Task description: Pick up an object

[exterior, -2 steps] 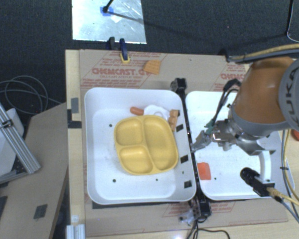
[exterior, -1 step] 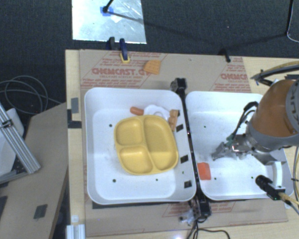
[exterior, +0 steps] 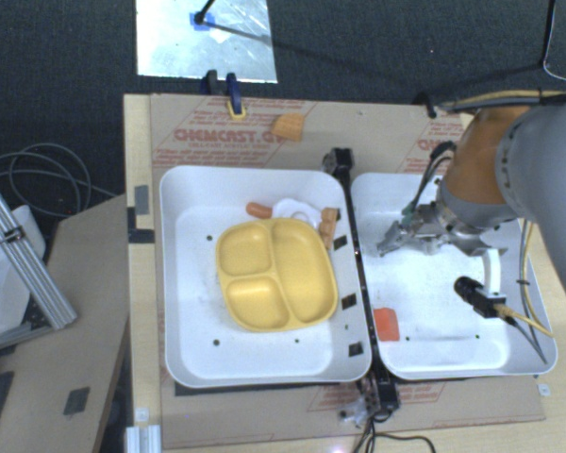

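The left bin (exterior: 193,347) holds a yellow divided plate (exterior: 274,274). Behind the plate lie a small orange sausage-shaped piece (exterior: 258,210) and a white piece (exterior: 297,211), with a tan piece (exterior: 328,223) against the divider. A red-orange block (exterior: 386,324) lies at the front left of the right bin (exterior: 453,352). My gripper (exterior: 391,244) hangs low over the left middle of the right bin, pointing toward the divider and well behind the red-orange block. Nothing shows in its grasp.
An orange-tan block (exterior: 288,125) sits on the cardboard behind the bins, near a blue and yellow clamp (exterior: 234,92). A shiny sheet (exterior: 206,26) lies farther back. The grey arm and its cables (exterior: 509,177) cover the right bin's back right.
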Controlling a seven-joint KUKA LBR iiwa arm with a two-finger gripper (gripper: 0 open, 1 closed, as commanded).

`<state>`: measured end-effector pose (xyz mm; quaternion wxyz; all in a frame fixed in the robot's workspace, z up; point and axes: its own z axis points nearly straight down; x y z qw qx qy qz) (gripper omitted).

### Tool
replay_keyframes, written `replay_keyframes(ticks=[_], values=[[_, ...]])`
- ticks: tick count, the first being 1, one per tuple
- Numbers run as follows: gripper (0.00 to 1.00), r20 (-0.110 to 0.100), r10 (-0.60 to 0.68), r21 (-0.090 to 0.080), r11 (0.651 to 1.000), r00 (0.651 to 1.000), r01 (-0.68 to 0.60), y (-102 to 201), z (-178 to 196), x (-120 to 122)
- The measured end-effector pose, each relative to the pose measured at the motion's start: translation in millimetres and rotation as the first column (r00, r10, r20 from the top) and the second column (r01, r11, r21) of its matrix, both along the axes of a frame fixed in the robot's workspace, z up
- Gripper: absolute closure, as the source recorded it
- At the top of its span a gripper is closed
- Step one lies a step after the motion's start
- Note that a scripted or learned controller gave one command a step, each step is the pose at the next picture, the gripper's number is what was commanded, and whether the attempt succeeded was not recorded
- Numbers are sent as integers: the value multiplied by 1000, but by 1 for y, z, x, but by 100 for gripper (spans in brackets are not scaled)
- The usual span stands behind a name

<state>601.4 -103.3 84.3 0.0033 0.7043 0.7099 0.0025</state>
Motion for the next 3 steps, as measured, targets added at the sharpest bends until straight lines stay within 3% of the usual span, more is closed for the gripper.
replay_keyframes(ticks=[1,2,3], values=[[0,-4,-2,1,1000,1000,2,9,5,19],[0,-1,-2,0,1000,1000,2,1,2,70],[0,-3,-1,0,1000,1000,1,14,22,68]])
